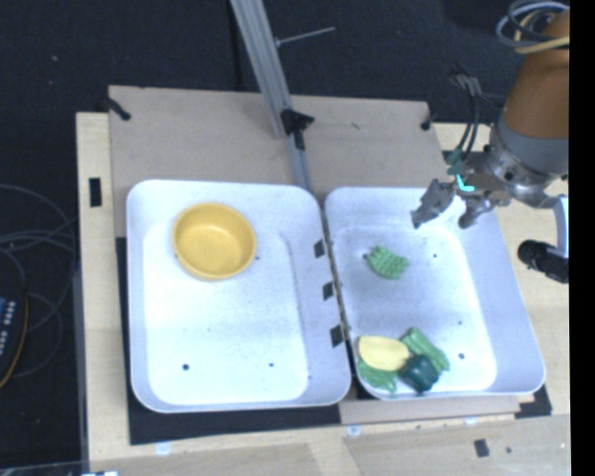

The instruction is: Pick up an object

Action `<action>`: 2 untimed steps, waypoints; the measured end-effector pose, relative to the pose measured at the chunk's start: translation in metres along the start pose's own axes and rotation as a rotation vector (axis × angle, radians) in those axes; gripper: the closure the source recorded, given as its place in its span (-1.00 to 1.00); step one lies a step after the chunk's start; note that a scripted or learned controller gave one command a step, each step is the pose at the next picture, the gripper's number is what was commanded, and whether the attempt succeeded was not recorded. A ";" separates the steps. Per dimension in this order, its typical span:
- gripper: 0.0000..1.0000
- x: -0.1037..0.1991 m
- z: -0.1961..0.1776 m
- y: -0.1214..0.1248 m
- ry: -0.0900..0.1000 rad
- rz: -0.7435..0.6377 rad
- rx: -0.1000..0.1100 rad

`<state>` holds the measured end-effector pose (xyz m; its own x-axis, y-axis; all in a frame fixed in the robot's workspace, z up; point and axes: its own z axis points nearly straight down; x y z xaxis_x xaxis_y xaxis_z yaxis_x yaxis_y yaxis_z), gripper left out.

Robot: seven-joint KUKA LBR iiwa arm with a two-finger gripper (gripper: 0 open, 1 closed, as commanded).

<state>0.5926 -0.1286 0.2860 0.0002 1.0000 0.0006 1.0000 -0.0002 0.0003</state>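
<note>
The bench [208, 132] is a pale wooden board with a tan sheet over its far part. Two white bins lie on it side by side, touching along their inner edges: the left bin [228, 365] and, right of it, the right bin [496, 296]. A dark mat [134, 415] shows under the left bin's near edge. A grey metal rail [263, 53] slants away behind the left bin's far right corner.

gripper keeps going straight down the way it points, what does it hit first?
Probably bare floor of the right bin, near its top edge. The gripper points down with open fingers, nothing between them. The green leaf lies down-left, likely off that line; depth is hard to judge.
</note>
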 end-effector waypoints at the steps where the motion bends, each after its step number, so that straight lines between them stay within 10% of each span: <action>1: -1.00 0.000 0.000 0.000 0.000 0.000 0.000; 2: -1.00 0.000 0.046 0.007 -0.001 0.001 0.004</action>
<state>0.6000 -0.1288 0.2400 0.0008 1.0000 -0.0003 1.0000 -0.0008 -0.0032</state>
